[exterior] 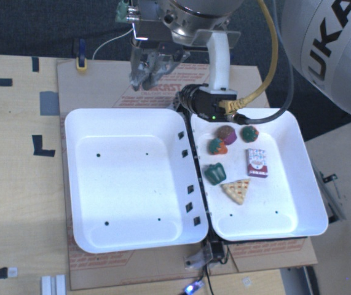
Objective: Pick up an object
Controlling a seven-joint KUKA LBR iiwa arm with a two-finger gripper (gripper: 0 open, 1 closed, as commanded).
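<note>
The gripper [148, 80] hangs above the brown cardboard sheet [101, 85], just beyond the far edge of the left bin [126, 183], and it points down. From this angle I cannot tell if the claw is open or closed, and it touches none of the objects.

All six small objects lie in the right bin [280, 192], in its far and middle part, well apart from the gripper. A brown round piece [226, 131] is the farthest, and a dark green round piece [249, 133] lies just to its right. An orange and green piece [217, 145] lies just on the near left side of the brown one, maybe touching it. A small red and white box [257, 162] lies flat more to the right, near the middle of the bin. A green pepper-shaped piece [214, 173] lies close to the wall between the two bins. A yellow wedge like a pizza slice [236, 190] is the nearest one, just beside the green piece. Both bins sit on the cardboard sheet on the pale bench [15, 183].
</note>
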